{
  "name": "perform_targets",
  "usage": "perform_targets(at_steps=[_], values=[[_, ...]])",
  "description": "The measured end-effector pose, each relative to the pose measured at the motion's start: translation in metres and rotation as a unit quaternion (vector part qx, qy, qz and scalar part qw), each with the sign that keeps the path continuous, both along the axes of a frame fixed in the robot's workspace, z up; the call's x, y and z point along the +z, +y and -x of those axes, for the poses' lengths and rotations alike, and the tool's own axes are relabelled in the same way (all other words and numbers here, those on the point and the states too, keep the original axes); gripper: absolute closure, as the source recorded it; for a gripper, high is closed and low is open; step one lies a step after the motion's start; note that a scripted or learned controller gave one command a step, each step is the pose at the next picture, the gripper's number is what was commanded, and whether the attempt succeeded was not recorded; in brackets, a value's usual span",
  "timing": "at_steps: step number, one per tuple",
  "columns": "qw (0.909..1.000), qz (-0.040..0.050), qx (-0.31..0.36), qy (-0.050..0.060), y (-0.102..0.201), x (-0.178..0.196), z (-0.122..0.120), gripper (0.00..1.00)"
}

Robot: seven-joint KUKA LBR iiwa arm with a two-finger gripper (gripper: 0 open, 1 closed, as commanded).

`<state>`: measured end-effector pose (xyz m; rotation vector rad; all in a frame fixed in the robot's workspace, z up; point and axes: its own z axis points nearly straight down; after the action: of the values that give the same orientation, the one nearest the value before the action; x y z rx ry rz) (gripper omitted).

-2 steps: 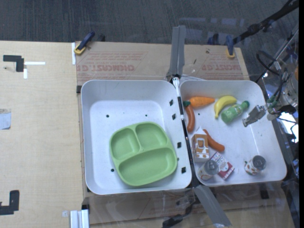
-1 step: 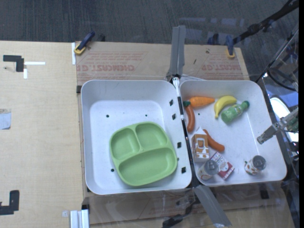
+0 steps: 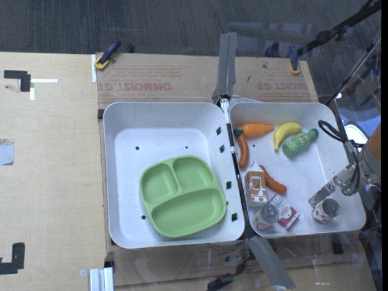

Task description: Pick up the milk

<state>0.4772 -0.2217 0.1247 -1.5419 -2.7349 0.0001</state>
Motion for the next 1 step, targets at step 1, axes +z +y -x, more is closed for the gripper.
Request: perform_targets(at_steps=[1], values=[[0.9999,0.001,-0.015,-0.002,-0.0004,0.0633,-0.0013,0.0]])
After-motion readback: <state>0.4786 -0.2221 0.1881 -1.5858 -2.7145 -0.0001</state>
